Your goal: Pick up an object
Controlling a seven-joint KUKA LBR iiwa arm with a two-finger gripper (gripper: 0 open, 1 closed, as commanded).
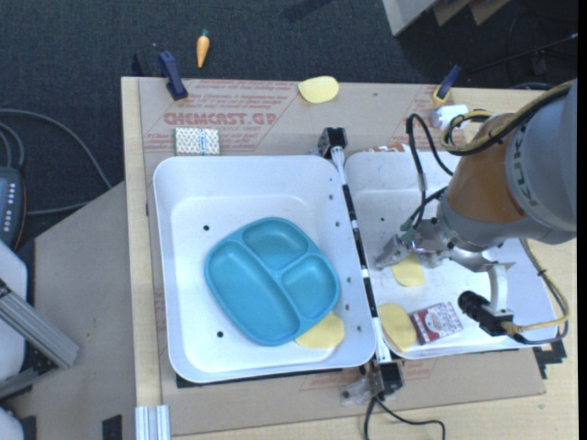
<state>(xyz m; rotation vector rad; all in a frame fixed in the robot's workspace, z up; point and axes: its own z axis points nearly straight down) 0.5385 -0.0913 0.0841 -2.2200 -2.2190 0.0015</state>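
A: Yellow piece point(409, 273) lies in the right bin point(385, 177), at the tool's point(404, 251) six o'clock, just beside it. Can't tell the tool's state.

B: Risk: the flat piece slips, or the tool nudges it aside. Count?

A: Four yellow pieces, one blue tray point(271, 279), one red packet point(437, 321), two bins.

The tabletop point(240, 115) carries two white bins, left bin point(174, 246) and right bin point(385, 177), side by side; a yellow piece point(318, 89) and a small patterned packet point(197, 140) lie at its far side.
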